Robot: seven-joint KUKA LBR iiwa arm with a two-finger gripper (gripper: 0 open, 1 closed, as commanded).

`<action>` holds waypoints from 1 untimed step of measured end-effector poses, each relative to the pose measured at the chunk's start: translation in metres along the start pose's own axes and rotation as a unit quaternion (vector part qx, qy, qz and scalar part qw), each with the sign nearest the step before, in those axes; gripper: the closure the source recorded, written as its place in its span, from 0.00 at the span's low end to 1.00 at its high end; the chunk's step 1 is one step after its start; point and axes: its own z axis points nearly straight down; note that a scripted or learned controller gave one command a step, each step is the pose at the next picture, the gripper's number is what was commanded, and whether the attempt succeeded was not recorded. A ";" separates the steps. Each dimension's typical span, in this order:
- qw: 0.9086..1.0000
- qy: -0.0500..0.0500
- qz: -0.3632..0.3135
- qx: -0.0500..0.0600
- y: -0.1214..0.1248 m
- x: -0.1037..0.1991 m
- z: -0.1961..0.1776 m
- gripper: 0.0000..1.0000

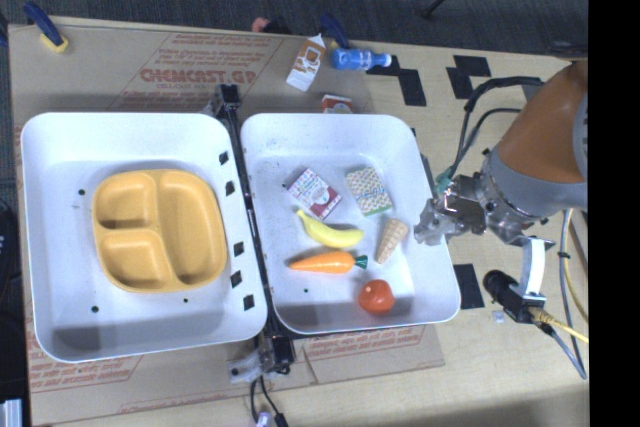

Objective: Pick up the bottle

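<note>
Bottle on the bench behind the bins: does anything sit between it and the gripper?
Nothing visible blocks it. The bottle lies outside the bins beyond the right bin, whose far corner lies between it and the gripper.

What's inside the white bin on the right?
The right bin holds a banana, carrot, tomato, ice-cream cone and two small packets. Whatever lies beneath them is covered.

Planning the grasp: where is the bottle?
The blue bottle lies on the bench beyond the right bin, outside it, beside a small carton.
</note>
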 end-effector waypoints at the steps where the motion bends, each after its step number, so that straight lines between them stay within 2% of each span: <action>1: 0.999 0.000 0.048 0.000 -0.005 0.018 0.054 1.00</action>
